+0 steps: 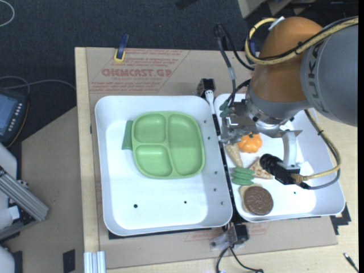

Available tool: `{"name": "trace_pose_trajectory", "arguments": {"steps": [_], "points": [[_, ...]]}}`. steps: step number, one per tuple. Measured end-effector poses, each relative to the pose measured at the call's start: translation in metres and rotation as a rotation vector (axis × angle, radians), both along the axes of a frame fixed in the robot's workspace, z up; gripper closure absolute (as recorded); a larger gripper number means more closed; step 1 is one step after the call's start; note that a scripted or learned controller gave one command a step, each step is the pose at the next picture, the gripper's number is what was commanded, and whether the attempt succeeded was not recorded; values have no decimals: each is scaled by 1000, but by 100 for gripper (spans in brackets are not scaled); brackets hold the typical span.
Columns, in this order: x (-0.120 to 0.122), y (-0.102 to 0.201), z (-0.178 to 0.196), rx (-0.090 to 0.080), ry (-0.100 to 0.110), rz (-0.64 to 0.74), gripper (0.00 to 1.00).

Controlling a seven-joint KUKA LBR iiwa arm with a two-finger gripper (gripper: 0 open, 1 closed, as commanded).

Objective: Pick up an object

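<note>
My gripper (pixel 234 131) hangs low over the far left part of the right bin (pixel 327 192), beneath the grey and orange arm. A small orange fruit-like object (pixel 250 143) sits right beside it, touching or nearly touching. Just in front lie a tan wedge-shaped piece (pixel 233 154), a green pod (pixel 243 177) and a round brown cookie (pixel 258 200). Whether anything sits in the gripper is hidden by the wrist.
The left bin (pixel 114 198) holds a green divided plate (pixel 168 144) in its far half. A small white scrap (pixel 305 168) lies at the right of the right bin. The ridge between the bins (pixel 223 169) runs close to the gripper.
</note>
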State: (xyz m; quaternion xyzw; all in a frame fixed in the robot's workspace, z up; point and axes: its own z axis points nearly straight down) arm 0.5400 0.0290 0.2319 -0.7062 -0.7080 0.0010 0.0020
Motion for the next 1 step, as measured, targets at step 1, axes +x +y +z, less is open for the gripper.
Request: {"name": "trace_pose_trajectory", "arguments": {"steps": [1], "points": [[-14, 61, -7, 1, 0, 4, 100]]}}
